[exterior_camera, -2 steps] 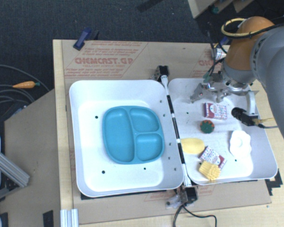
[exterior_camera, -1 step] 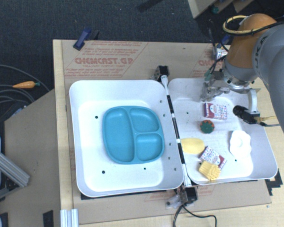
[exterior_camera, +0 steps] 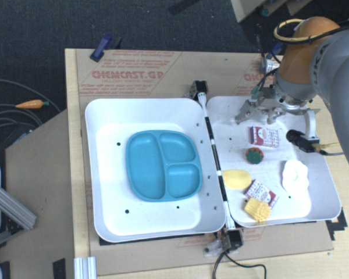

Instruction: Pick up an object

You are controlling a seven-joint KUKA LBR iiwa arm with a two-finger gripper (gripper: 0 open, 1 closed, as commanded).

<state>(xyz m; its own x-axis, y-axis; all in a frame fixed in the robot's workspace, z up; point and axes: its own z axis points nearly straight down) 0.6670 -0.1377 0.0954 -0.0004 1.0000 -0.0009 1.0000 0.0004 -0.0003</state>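
Gripper (exterior_camera: 257,113) fingers are seen spread with nothing between them, poised above the right bin (exterior_camera: 323,205), near the red-and-white packet (exterior_camera: 263,136).

Gripper (exterior_camera: 257,113) spread open above right bin (exterior_camera: 326,205), just over red-and-white packet (exterior_camera: 263,136); green ball (exterior_camera: 255,155), yellow lemon (exterior_camera: 237,179), white lump (exterior_camera: 295,176) nearby. Blue divided plate (exterior_camera: 163,165) in left bin (exterior_camera: 104,214).

Setting: robotics lab, test bench.
Evidence, bench: plywood board (exterior_camera: 163,68) stamped with supplier lettering, bearing two white bins (exterior_camera: 99,156) clamped side by side.
Evidence, floor: dark carpet; loose cables (exterior_camera: 6,118) at left; aluminium extrusion (exterior_camera: 11,205) near left.
Evidence, contents: toy food, blue divided plate (exterior_camera: 163,164).
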